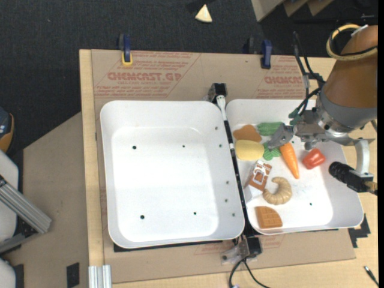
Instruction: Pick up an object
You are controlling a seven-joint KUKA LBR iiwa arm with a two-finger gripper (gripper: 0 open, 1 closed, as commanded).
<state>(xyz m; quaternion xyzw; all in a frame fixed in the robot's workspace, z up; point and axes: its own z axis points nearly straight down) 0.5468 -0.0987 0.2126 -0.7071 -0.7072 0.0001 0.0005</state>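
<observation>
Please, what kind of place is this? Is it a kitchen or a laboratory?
Most likely a robotics lab bench, not a kitchen. A grey and orange robot arm reaches over two white bins clamped on a board, and the food, such as the carrot and croissant, looks like toys.

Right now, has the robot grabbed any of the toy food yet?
Not yet, as far as I can see. The pincer is low in the right bin, beside the carrot and the green vegetable. No toy sits clearly between its fingers. The croissant, the waffle and the red pepper lie untouched. Gripping and lifting are left.
</observation>
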